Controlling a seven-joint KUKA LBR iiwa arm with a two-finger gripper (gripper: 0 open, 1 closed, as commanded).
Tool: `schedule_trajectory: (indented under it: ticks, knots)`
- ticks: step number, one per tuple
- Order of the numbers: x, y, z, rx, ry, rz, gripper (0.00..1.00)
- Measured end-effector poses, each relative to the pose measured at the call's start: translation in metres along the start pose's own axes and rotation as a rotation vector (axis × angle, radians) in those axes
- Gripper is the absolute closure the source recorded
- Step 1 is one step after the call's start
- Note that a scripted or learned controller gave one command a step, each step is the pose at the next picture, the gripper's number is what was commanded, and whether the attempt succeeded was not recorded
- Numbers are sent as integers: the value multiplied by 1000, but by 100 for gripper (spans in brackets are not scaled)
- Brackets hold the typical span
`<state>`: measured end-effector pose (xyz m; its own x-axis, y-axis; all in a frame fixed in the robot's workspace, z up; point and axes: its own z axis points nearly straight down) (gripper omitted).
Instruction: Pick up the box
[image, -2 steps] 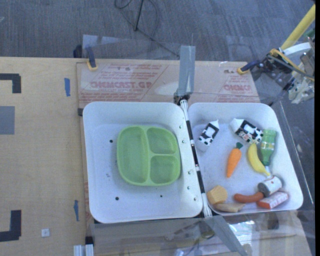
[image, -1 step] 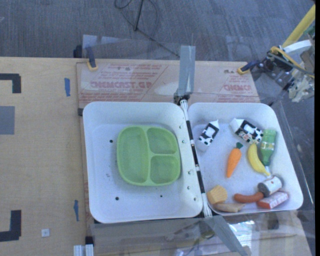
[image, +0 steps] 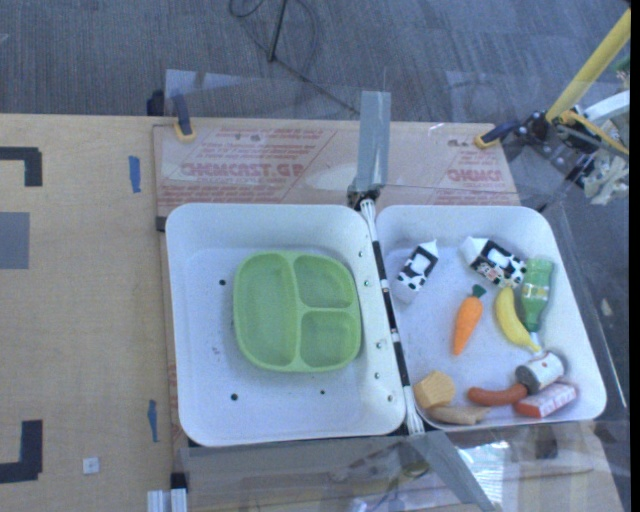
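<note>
Red-and-white box (image: 546, 401) lay untouched at the near right corner of the right bin (image: 574, 262), beside a can (image: 539, 371) and sausage (image: 494, 395). Tool's state: cannot tell. Pickup not started; everything left.

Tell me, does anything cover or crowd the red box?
Nothing lies on the box. A can touches its far side, a sausage ends at its left, and the bin wall runs close on its right.

Two white bins (image: 190, 330) hold one green plate (image: 297, 311), two cow-patterned cartons (image: 416, 270), one carrot (image: 466, 320), one banana (image: 513, 320) (plus several smaller items).
</note>
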<state>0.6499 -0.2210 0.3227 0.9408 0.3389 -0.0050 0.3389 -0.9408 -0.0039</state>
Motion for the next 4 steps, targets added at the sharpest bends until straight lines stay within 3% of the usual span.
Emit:
schedule_trajectory:
  ticks: [1, 3, 4]
  knots:
    - [-3, -8, -33, -4, 3, -168, 100]
    - [1, -9, -48, -2, -2, -173, 100]
    - [-13, -3, -16, 44, -66, -151, 100]
